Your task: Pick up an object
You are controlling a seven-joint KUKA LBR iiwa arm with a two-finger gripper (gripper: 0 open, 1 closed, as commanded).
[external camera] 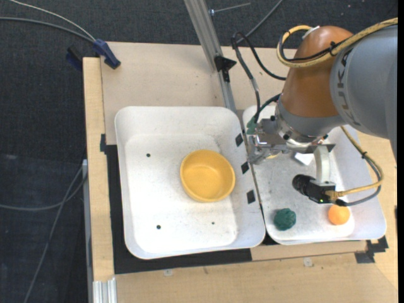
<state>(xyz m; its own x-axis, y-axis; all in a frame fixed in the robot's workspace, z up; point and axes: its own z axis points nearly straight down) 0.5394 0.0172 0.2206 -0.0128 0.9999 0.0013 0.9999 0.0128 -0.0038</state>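
The bowl [207, 175] sits near the middle of the left bin [145, 201]. In the right bin [278, 182] (just beside it), the left ball [285, 218] and right ball [339, 214] lie near the front, apart.

blue clamp [106, 53] at bench [158, 74] far-left corner; aluminium post [205, 24] behind left white bin [164, 115].

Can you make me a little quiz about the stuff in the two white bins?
1. True or false: the yellow bowl sits in the left bin.
2. Where is the green ball? A) in the right bin B) in the left bin C) inside the yellow bowl
3. What lies to the right of the green ball in its bin?

Key: 1 true. 2 A. 3 the orange ball.
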